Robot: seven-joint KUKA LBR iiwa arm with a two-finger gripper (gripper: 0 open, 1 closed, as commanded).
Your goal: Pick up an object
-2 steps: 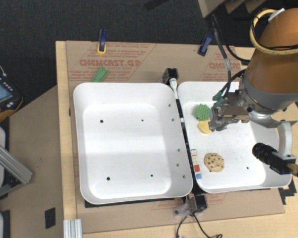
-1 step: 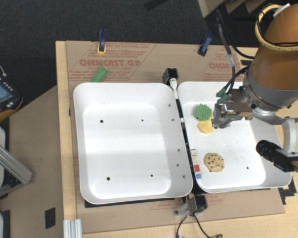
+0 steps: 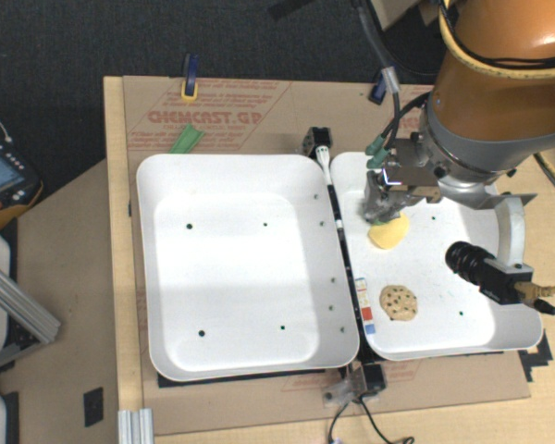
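We see the end effector (image 3: 381, 207) low in the right bin (image 3: 499, 336), at the upper edge of a yellow object (image 3: 389, 235); whether it is released or clenched we cannot tell; a round cookie (image 3: 399, 302) lies near, apart from both, in the same bin.

one fixed camera above the bench (image 3: 287, 118), looking down at a slant; left bin (image 3: 231, 266) and right bin (image 3: 439, 326) both framed
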